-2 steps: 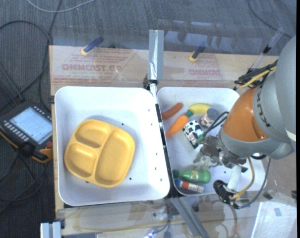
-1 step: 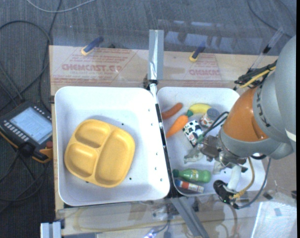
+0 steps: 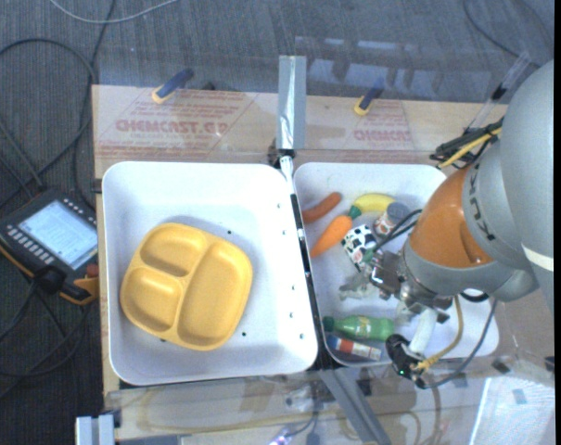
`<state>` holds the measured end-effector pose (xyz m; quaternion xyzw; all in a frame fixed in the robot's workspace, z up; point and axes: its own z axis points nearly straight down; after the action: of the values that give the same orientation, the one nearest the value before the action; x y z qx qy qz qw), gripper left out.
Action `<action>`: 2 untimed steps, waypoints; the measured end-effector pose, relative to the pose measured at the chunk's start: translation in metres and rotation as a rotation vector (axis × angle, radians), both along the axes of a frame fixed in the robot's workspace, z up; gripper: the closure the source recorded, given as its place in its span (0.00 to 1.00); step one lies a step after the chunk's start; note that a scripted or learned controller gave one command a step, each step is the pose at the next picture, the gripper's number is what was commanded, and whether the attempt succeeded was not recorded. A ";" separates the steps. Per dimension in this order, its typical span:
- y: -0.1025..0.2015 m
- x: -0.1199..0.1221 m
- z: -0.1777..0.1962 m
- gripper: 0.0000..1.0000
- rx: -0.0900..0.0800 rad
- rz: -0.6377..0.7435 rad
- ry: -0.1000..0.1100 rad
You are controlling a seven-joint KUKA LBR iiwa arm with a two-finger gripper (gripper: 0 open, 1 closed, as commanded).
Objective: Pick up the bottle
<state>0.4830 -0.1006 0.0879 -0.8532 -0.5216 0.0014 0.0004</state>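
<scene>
1. Camera view looks down on two shallow white plastic bins side by side: the left bin (image 3: 122, 248) and the right bin (image 3: 391, 176), meeting along a shared middle wall.
2. Taking that middle wall as the landmark, the green plastic bottle (image 3: 362, 327) lies on its side just right of the wall, low in the right bin near its front edge.
3. The bottle's long axis runs roughly crosswise to the wall, nearly level across the picture; its darker cap end points toward the wall and its body stretches away from it.
4. A smaller tube-like item with red and dark parts (image 3: 354, 348) lies just in front of the bottle, about parallel to it.
5. The grey arm with the orange band (image 3: 447, 230) reaches in from the far side of the bin, and its gripper (image 3: 388, 281) hangs over the bin floor just behind the bottle, farther from the wall; whether it is open or closed cannot be told, and nothing is seen held.
6. Close to the wall, toward the back of the right bin, lie two orange carrot-shaped toys (image 3: 325, 221), a yellow banana-shaped toy (image 3: 373, 202) and a small black-and-white patterned object (image 3: 358, 240).
7. On the other side of the wall, a yellow plastic tray with compartments (image 3: 187, 286) rests in the left bin.
</scene>
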 end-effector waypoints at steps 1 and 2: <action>0.003 0.006 0.001 0.00 -0.002 -0.388 -0.016; 0.003 0.004 0.007 1.00 -0.003 -0.389 -0.008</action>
<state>0.4873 -0.0979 0.0951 -0.9379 -0.3468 -0.0012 -0.0026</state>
